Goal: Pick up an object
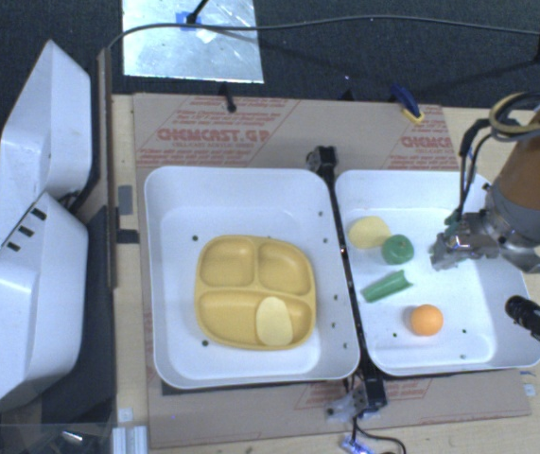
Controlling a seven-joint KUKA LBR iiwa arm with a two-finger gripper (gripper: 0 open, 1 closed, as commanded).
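The right bin (468, 348) holds a pale yellow lump (368, 231), a green round piece (398, 248) touching it, a green cylinder (385, 286) lying at a slant, and an orange ball (426, 320). My gripper (447, 251) hangs over the right bin's middle right, just right of the green round piece and above the orange ball. Nothing shows in its grasp. The left bin (175, 253) bears a yellow divided tray (251, 282) with a pale yellow oval piece (273, 321) in its lower compartment.
The arm's grey body and orange band (534, 173) cover the right bin's far right side. A black clamp (324, 159) sits at the top of the seam between the bins. White housings (33, 225) stand left of the bench.
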